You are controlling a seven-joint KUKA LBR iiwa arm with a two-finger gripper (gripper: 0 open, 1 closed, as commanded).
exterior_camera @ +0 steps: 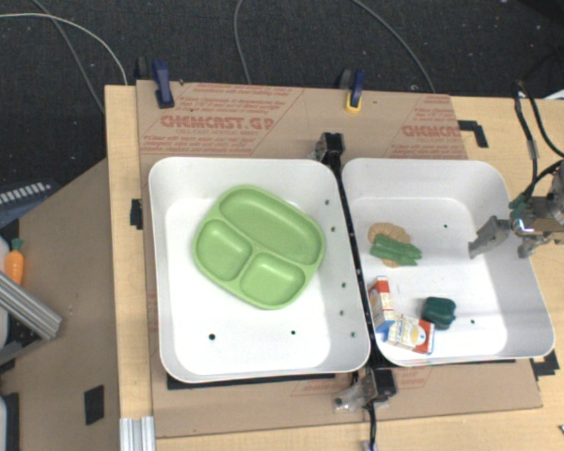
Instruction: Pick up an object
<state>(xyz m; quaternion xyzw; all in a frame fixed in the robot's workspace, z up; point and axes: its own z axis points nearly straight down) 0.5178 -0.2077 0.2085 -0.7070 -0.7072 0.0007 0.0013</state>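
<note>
- Right now the gripper (496,236) is hovering at the right edge of the right bin (470,181), with the arm reaching in from the right side of the view.
- One grey finger (485,236) is pointing left and down over the bin floor; how far the gripper is standing open I cannot tell, and nothing is showing in its grasp.
- Lying well left of it in the same bin are a dark green toy (396,251) resting against a tan cookie-like piece (388,233).
- Nearer the front are sitting a dark green block (439,311), a small red and white carton (383,301) and a colourful packet (408,334), close together.
- Sitting in the left bin (183,336) is a light green divided plate (258,246), its three compartments facing up.
- Both bins are resting side by side on a cardboard sheet (291,116) that two clamps (163,83) are pinning at the back.
</note>
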